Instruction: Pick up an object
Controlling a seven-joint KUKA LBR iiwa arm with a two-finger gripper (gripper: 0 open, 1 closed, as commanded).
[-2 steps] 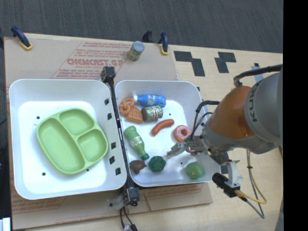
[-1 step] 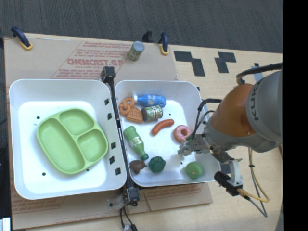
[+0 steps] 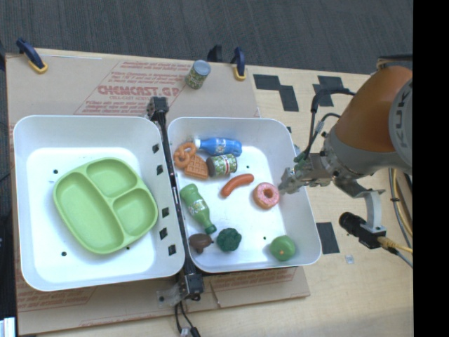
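At right rim of the right shallow white bin (image 3: 298, 153), grey two-finger gripper (image 3: 289, 182) poised, jaw opening impossible to tell, nothing visibly held; nearest, just left: pink ring-shaped toy doughnut (image 3: 266, 195). Probably approach step; next, shifting left over it and descending

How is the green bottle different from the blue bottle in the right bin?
The green bottle lies near the bin's left wall, pointing down and to the right; the blue bottle lies across the upper part, almost level. The green bottle has a narrow neck beside the broccoli; the blue bottle looks more even in width and has a white end. The green one seems somewhat longer. Both lie on their sides in the right bin.
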